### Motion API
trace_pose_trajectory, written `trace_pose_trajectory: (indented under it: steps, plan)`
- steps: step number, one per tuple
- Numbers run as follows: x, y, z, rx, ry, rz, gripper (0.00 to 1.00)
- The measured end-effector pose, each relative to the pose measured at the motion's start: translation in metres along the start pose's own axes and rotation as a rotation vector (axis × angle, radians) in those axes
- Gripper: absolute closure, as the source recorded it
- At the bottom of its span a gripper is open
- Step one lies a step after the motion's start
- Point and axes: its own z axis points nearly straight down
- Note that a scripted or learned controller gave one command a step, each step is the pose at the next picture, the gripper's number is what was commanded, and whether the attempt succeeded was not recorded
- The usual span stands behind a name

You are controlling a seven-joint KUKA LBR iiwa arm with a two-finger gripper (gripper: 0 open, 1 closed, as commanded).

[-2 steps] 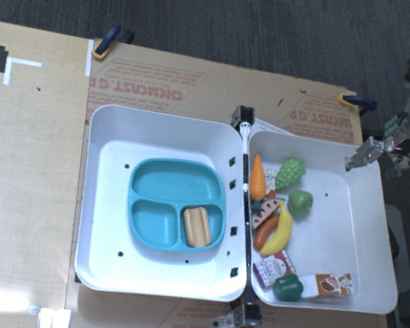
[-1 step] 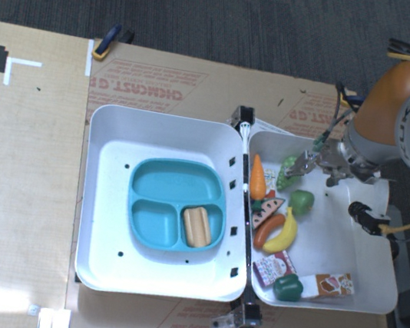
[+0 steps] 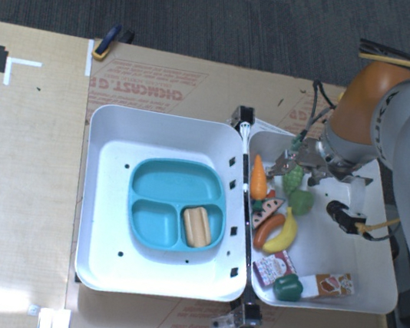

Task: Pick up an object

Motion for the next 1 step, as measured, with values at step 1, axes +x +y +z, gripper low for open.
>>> trace_pose_trajectory:
  steps: [1]
  plan:
    - [0.0004, 0.0002, -0.0093, 0.0, 0.001, 0.0, 1.0]
